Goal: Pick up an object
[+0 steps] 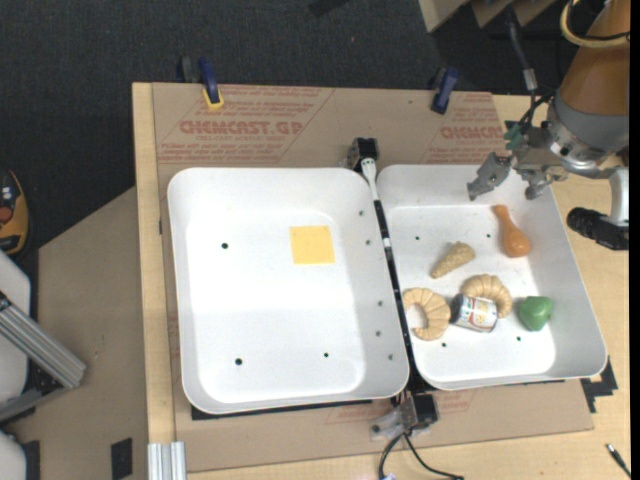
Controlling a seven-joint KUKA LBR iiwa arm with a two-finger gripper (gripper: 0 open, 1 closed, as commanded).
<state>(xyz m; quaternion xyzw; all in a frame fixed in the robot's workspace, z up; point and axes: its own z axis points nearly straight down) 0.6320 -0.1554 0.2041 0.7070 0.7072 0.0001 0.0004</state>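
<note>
Right white bin (585, 353) holds six items, nearest first: one green rounded piece (535, 312), one small can (475, 314), two tan croissants (431, 311), one beige cone (452, 259), one orange drumstick-shaped piece (511, 231). Left white bin (190, 298): one yellow square tile (312, 245). Farthest, the gripper (510, 178) hovers with jaws spread and empty; approach stage, descent next.

- Brown board (330, 118) on the desk, far edge: red print "CHEMCAST G.P", repeated toward the far right corner, only partly legible there.
- Small can (474, 313) in right bin: label unreadable.
</note>
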